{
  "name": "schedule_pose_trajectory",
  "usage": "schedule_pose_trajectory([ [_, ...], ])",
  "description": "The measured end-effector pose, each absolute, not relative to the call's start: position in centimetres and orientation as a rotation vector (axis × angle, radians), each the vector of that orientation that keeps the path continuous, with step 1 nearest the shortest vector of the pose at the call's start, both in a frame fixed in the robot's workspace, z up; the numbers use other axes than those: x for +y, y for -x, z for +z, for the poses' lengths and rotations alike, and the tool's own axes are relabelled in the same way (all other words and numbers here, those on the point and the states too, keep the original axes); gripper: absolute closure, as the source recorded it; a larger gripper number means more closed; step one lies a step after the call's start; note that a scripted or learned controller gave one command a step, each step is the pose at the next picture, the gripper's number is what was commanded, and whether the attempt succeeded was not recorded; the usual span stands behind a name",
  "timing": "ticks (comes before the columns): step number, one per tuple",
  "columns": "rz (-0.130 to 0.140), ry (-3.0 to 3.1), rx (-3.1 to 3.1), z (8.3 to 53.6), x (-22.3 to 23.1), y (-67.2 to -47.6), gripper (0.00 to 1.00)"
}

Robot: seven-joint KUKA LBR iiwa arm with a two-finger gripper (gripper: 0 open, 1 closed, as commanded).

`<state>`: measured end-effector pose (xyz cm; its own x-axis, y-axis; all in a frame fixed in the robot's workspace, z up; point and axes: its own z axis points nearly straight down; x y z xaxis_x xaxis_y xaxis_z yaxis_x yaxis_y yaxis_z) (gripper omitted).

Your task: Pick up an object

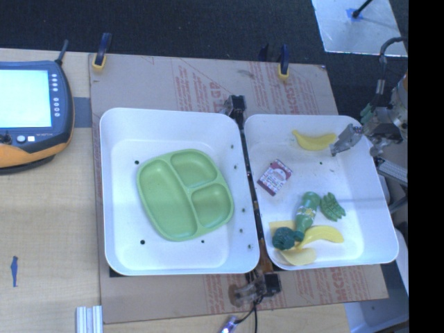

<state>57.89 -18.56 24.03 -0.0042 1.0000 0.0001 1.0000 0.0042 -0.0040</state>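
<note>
The right bin [368, 186] holds several small items. A yellow banana-shaped piece [312, 141] lies near its far edge, and a red and white packet [275, 177] sits in the middle left. Toward the front lie a green bottle [306, 214], a green leafy toy [334, 206], a dark green broccoli [283, 238], a yellow banana [323, 236] and a pale yellow piece [298, 257]. My gripper [361, 136] hangs over the bin's far right corner, just right of the yellow banana-shaped piece, with nothing seen in it.
The left bin [125, 137] carries a light green divided plate [186, 193]. An orange-edged control tablet [28, 113] lies on the bench at the far left. Clamps [102, 53] hold the cardboard sheet under the bins.
</note>
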Motion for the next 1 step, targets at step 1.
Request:
schedule_pose_trajectory([
  [1,0.006,2.212,-2.226,17.57,-18.85,-65.58,0.00],
])
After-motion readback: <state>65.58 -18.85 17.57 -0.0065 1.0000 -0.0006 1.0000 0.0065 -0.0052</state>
